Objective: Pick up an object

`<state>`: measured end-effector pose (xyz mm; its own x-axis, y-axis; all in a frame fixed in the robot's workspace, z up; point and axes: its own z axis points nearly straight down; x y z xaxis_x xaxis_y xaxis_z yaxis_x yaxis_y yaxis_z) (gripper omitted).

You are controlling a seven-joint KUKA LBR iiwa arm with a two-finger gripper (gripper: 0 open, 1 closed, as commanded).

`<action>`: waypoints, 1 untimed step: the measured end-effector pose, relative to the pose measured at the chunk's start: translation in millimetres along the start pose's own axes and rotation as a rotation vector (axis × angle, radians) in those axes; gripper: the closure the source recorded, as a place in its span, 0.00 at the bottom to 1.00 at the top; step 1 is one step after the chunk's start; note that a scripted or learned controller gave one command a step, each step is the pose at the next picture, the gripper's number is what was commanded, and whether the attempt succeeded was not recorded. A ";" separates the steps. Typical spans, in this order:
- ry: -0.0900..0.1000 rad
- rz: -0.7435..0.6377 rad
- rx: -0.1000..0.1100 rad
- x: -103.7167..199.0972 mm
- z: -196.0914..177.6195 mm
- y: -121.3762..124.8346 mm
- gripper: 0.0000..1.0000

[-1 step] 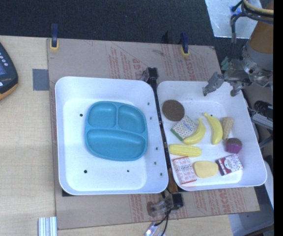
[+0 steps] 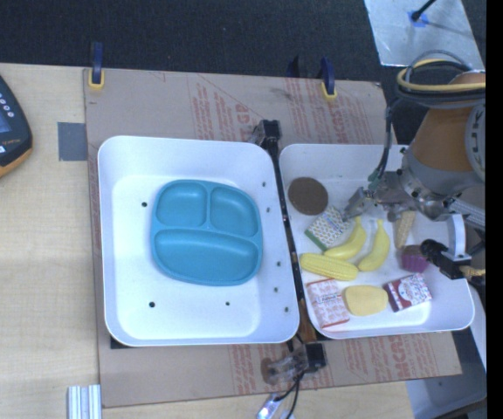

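Over the right bin (image 2: 461, 321) the gripper (image 2: 382, 201) hung low, its dark metal fingers splayed apart above the clutter and clamped on nothing. The arm (image 2: 444, 142), grey with the orange band, came in from the right.

No single object was named by the task. Nearest the fingers lay two bananas (image 2: 363, 243), side by side, curved, touching each other; just beside them, to the left, a small patterned packet (image 2: 326, 228). Below sat a corn cob (image 2: 327, 266), a yellow oval piece (image 2: 365, 300), a red-and-white carton (image 2: 325, 302) and a dark red packet (image 2: 407, 291). A brown disc (image 2: 307, 195) lay at the bin's upper left; a purple item (image 2: 413, 258) to the right, possibly a grape or plum, too blurred to call. A pale cone shape (image 2: 404, 227) stood just beside the wrist.

Judged handling: all looked like toy food, light, hollow plastic, stiff, smooth-skinned and likely slippery. The bananas seemed the best bet: take one across its narrow middle, fingers straddling the curve, not along its length. Crowding was the risk, since a finger might land on the neighbour and push both aside. The flat cartons would offer little edge to pinch.

Left bin (image 2: 120, 304) held a blue divided plate (image 2: 206, 231), well apart from the work.
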<state>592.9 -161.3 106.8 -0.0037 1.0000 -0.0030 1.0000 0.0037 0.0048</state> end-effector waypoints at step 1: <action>-0.002 0.002 -0.008 7.9 9.2 -26.4 0.00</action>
<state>566.5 -153.6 97.4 -0.0020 1.0000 -0.0050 0.9999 0.0021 0.0133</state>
